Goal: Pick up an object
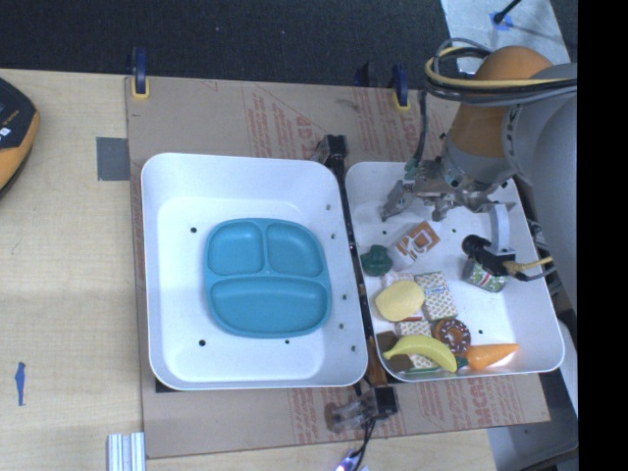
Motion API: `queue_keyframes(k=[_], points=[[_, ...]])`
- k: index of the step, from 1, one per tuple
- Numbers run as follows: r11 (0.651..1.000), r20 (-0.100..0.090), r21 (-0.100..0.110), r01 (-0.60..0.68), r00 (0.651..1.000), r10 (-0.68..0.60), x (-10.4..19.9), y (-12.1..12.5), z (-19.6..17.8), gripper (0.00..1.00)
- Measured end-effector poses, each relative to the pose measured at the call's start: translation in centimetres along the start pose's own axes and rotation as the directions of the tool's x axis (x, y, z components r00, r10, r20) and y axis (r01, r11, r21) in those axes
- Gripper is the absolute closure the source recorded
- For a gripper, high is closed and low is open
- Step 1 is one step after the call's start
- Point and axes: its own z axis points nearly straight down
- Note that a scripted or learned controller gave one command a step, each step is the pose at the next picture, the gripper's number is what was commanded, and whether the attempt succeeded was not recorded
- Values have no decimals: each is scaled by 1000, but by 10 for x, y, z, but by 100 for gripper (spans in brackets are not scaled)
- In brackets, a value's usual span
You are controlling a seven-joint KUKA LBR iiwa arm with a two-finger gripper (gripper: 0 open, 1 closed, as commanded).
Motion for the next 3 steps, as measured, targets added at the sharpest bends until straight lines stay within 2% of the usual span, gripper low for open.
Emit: queue_keyframes(k=[1,2,3], points=[[1000,0,4,0,1000,0,-20,-37,9,0],[1000,0,1,0,1000,0,-23,-90,8,0],[1000,1,0,1,1000,-1,-24,-88,-2,100]])
